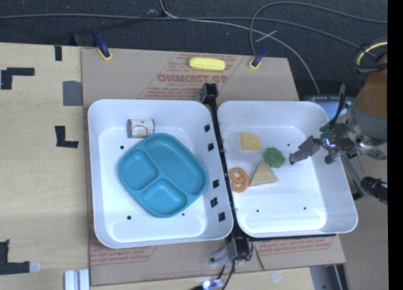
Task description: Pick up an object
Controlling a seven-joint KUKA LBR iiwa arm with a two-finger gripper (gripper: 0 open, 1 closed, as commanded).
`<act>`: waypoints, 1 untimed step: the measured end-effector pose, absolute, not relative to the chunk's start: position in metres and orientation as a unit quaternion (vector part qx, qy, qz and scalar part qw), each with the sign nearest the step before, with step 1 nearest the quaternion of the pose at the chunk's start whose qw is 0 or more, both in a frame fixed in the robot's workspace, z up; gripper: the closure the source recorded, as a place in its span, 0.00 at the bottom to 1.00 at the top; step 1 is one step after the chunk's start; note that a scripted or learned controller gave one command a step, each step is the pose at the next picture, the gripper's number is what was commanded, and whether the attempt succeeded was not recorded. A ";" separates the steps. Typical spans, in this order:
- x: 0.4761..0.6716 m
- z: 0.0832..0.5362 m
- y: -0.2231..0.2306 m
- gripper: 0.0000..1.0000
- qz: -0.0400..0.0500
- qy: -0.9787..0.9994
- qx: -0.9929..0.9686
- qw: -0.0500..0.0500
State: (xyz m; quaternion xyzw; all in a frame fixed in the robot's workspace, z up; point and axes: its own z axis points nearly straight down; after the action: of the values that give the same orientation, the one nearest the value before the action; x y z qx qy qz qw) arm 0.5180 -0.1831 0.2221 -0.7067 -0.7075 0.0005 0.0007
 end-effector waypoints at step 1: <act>0.516 0.159 -0.186 0.00 0.002 -0.707 -0.707 0.002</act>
State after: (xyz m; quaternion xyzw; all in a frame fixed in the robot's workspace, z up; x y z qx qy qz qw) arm 0.5161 -0.1855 0.1587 -0.7071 -0.7071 0.0017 0.0022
